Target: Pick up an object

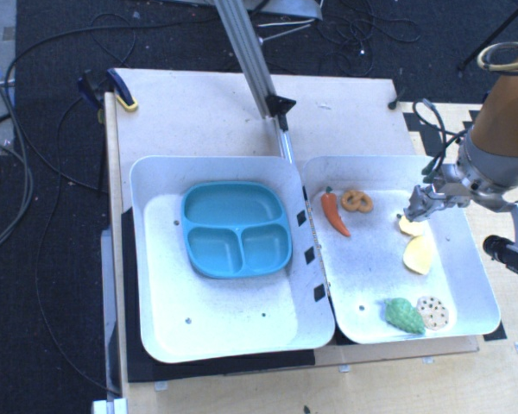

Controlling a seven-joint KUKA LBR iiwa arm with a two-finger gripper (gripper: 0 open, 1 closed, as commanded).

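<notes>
My gripper [415,213] hangs low over the right side of the right bin [375,317]. Its tip sits right above a small pale yellow piece [409,227]. A larger yellow slice [419,255] lies just below that. An orange carrot [334,214] and a brown pretzel [356,201] lie at the bin's upper left. A green leafy item [404,316] and a speckled cookie [432,312] rest near the bin's front edge.
The left bin [155,317] holds a blue divided plate [237,228]. A slanted metal pole [246,41] crosses above the bench and ends near the bins' shared edge. Cables lie on the dark floor around the bench.
</notes>
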